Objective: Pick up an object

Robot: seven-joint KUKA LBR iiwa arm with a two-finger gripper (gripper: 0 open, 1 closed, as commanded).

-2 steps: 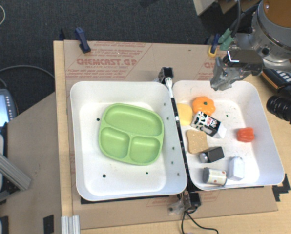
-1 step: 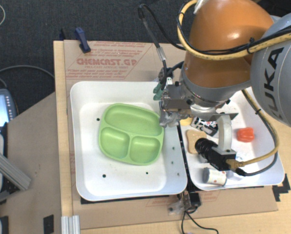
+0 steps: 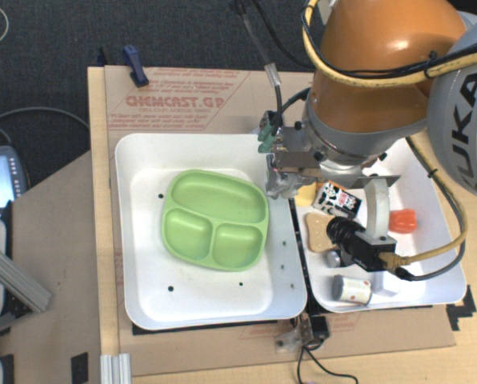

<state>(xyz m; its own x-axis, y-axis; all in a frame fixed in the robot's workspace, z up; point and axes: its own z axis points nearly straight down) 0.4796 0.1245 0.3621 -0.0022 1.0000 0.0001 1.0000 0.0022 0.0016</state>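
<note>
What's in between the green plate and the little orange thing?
In the camera view, going from the green plate to the orange thing: the two bins' rims, then a tan piece and a black-and-white packet.

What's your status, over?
Gripper low over bins' shared edge, no hold visible. Green tray in left bin. Arm overhangs right bin, orange piece and white cup showing.
</note>
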